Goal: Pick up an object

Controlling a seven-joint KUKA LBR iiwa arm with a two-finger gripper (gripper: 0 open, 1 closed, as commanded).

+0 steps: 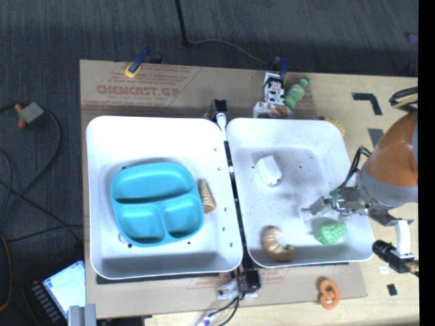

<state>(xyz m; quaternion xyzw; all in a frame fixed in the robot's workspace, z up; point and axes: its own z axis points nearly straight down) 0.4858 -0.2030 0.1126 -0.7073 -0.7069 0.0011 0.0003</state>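
Observation:
My gripper (331,208) hangs low over the right side of the right bin (299,138), reaching in from the right under the orange-banded wrist. A green knobbly object (330,233) lies on the bin floor just in front of and below the gripper, close to it; whether they touch is unclear. A brown croissant-shaped piece (276,243) rests near the bin's front wall. A small white block (268,170) sits toward the bin's middle left.
The left bin (102,182) holds a blue divided tray (157,202) and a tan ridged shell-like piece (206,195) beside it. A green-and-white bottle toy (282,95) lies on the bench behind the bins. An orange ring (329,293) lies on the bench in front.

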